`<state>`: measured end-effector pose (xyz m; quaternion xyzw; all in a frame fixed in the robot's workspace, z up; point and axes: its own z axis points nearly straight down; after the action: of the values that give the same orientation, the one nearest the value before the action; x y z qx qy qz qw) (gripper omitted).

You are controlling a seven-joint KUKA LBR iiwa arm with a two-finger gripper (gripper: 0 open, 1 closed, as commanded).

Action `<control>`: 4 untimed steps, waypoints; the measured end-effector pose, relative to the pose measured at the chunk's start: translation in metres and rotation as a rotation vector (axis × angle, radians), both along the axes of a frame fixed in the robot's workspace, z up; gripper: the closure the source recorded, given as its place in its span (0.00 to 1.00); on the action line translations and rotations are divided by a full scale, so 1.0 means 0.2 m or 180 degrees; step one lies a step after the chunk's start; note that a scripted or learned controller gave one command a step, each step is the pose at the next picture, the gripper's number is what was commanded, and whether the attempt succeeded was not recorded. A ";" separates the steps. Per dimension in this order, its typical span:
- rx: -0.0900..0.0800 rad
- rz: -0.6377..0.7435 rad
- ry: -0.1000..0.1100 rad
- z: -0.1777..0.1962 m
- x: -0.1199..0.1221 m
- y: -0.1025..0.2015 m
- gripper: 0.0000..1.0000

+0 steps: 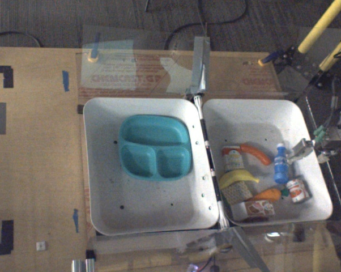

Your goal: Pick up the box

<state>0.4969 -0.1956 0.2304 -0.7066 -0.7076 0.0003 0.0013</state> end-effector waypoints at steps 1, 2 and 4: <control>-0.0006 0.0128 -0.0016 -0.66 0.26 0.19 0.00; -0.0008 0.0112 -0.0023 -0.61 0.26 0.18 1.00; -0.0006 -0.0871 -0.0029 -0.71 0.38 0.30 1.00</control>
<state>0.5736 -0.1360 0.0888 -0.7965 -0.6047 -0.0024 -0.0026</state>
